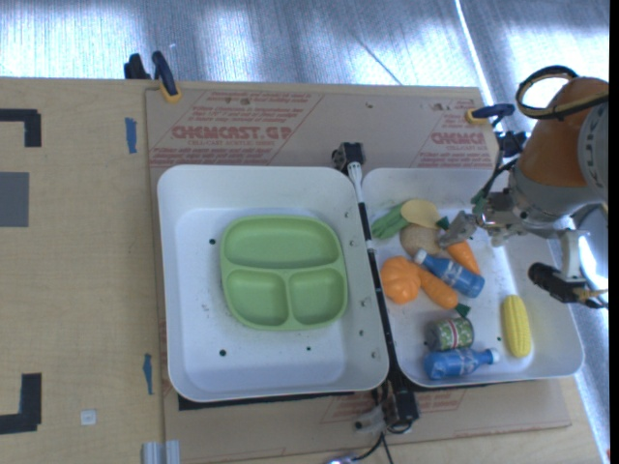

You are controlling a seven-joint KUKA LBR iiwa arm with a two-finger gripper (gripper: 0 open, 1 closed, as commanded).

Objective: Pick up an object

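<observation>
The right white bin [551, 259] holds a heap of toy food. In it lie a blue bottle [453, 275], an orange carrot [465, 255], a beige potato [417, 239], a yellow piece [419, 211], a green leafy piece [389, 222] and an orange pepper [399, 279]. A green-labelled can [451, 333], a second blue bottle [461, 362] and a corn cob [516, 325] lie nearer the front. My gripper [457, 229] hangs low over the heap, right beside the potato and the carrot. Nothing is visibly lifted.
The left white bin [184, 288] holds a green divided plate [283, 271]. A black divider [366, 249] runs between the bins. The arm's grey body with its orange band [566, 148] stands over the right bin's far right corner. Brown cardboard [251, 129] lies under both bins.
</observation>
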